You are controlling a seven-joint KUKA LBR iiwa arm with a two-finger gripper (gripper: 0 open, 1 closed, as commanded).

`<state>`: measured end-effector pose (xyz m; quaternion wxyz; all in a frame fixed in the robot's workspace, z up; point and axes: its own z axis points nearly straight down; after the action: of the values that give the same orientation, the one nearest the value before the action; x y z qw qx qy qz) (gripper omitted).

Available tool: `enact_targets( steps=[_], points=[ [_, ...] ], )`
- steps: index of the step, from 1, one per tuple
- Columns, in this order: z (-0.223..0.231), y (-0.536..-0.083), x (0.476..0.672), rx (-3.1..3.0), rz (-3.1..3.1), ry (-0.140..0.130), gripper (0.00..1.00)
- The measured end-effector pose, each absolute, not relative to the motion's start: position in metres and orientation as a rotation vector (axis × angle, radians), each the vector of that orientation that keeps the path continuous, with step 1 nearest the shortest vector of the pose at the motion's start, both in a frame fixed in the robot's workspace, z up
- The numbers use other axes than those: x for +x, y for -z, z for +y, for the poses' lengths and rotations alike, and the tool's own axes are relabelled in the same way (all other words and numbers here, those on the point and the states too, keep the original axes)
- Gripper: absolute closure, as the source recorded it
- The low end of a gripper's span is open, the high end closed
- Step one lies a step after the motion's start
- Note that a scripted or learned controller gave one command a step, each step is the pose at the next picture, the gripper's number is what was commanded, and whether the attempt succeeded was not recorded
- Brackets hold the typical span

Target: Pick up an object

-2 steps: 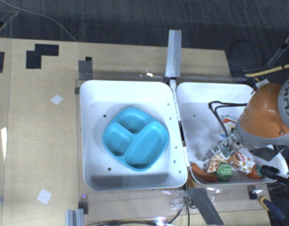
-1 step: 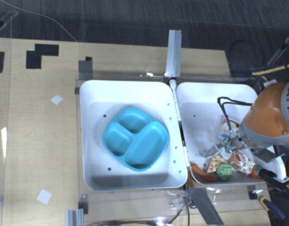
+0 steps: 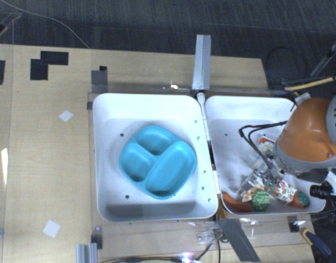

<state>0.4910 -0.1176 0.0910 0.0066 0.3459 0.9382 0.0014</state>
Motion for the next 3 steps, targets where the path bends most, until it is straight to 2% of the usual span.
enact_targets(
  steps=[1, 2, 3],
  points=[
    [-0.118, -0.104, 0.495, 1.08, 2.925, -0.008, 1.0],
    [-0.118, -0.104, 0.495, 1.08, 2.925, -0.008, 0.0],
    [-0.128, -0.09, 0.491, 1.573, 2.706, -0.01, 0.0]
  ],
)
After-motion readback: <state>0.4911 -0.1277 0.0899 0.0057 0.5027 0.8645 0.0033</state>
